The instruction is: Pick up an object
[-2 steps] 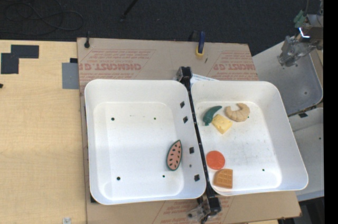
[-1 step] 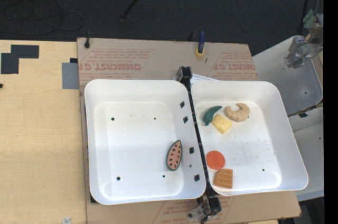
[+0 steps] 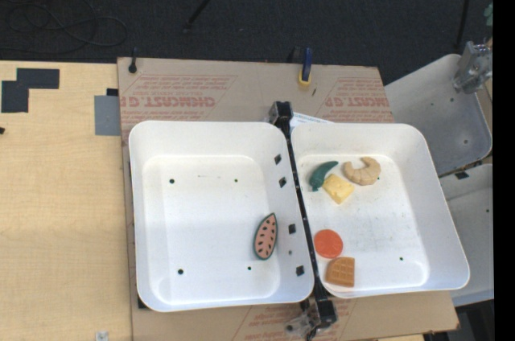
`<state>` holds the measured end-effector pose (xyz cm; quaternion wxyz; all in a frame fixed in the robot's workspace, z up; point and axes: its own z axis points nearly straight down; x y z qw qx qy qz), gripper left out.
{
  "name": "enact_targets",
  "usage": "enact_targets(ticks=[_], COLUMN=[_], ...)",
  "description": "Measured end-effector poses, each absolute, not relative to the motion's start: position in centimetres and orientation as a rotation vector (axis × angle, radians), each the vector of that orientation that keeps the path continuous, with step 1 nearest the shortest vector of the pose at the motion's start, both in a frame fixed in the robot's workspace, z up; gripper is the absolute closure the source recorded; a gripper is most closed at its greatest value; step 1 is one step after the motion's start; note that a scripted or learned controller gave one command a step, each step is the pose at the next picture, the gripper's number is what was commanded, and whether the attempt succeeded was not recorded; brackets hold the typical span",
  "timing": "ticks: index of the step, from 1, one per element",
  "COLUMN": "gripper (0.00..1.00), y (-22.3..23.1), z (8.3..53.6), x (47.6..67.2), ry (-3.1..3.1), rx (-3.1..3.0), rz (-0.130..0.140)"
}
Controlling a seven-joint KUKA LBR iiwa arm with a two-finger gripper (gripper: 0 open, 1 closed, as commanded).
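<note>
Quickly: two white bins sit side by side on a cardboard sheet (image 3: pixel 201 94) on the wooden bench (image 3: pixel 56 219), their inner rims touching along a line of small black clips (image 3: pixel 282 182).

Left bin (image 3: pixel 153 170): one item, a watermelon slice toy (image 3: pixel 265 236), lying flat near the bin's right wall, toward the near side.

Right bin (image 3: pixel 426 211): five items.
- A green curved piece (image 3: pixel 323 173) is at the far left, touching or just overlapping a yellow block (image 3: pixel 338 189).
- A tan croissant-shaped piece (image 3: pixel 362 170) is just beside them, to the right.
- A red-orange disc (image 3: pixel 327 243) is near the left wall on the near side.
- An orange waffle-textured wedge (image 3: pixel 340 272) is just below the disc, by the near rim.
- The two clusters are well apart.

A blue-and-yellow clamp (image 3: pixel 305 69) pins the cardboard's far edge. A grey metal plate (image 3: pixel 438 102) sits off the right bin's far right corner.

Tool state: cannot tell. No item is lifted; all six rest on the bin floors.
</note>
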<state>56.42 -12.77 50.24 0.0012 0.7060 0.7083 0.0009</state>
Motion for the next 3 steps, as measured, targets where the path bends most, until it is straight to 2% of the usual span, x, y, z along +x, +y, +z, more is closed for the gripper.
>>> enact_targets(ticks=[1,2,3], gripper=[1.0,0.0,1.0], y=[-12.78,-12.7,-12.66], z=[54.01,53.73,54.73], x=[51.7,51.91,51.99], ry=[2.225,2.23,2.236], rx=[2.217,2.216,2.21], rz=[0.001,-0.004,-0.006])
